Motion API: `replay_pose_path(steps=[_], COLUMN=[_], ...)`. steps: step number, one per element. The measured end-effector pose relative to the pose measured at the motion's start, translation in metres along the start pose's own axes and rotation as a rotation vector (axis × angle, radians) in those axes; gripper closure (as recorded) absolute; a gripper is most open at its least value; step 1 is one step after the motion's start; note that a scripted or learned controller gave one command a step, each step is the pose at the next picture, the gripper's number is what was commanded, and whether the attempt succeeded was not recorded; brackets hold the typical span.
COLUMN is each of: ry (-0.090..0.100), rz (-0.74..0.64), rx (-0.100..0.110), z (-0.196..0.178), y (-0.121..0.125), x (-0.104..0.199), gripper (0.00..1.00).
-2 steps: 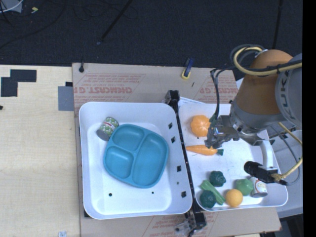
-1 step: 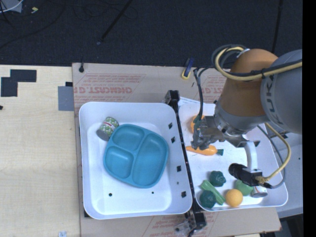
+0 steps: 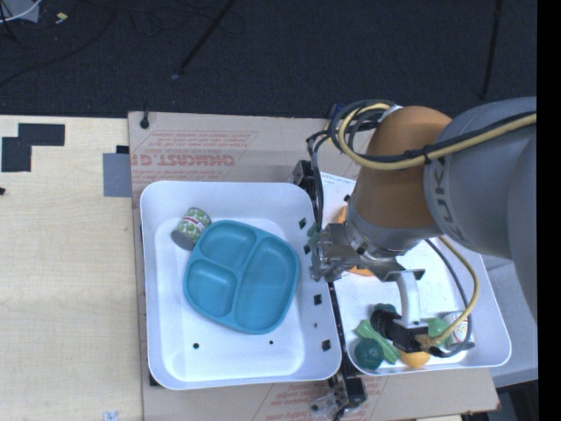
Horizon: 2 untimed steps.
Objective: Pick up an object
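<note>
A blue divided plate (image 3: 241,274) lies in the left bin (image 3: 175,371). Against its upper left edge rests a small green and white cup (image 3: 190,226) on its side. The arm's orange band and wrist hang over the right bin (image 3: 493,345). My gripper (image 3: 323,266) sits low at the wall between the two bins, beside the plate's right edge. A cluster of small toys lies in the right bin's near corner: a green round piece (image 3: 371,353), a dark green piece (image 3: 386,316) and a yellow-orange piece (image 3: 417,358). A bit of orange (image 3: 361,273) shows under the wrist.
The bins stand on a cardboard sheet (image 3: 202,152) on a pale wooden bench (image 3: 61,279). Yellow and black cables (image 3: 351,130) loop off the arm above the right bin. The arm's bulk hides most of the right bin's floor.
</note>
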State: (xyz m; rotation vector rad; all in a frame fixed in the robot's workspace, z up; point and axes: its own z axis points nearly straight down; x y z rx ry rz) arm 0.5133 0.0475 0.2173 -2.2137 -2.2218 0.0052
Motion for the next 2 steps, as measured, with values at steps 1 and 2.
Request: replay_pose_path(steps=[1, 2], ry=[0.000, -0.002], rz=[0.000, 0.004], rx=[-0.001, -0.002], z=[-0.008, -0.003], y=[-0.017, -0.004], x=[0.037, 0.021], gripper=[1.00, 1.00])
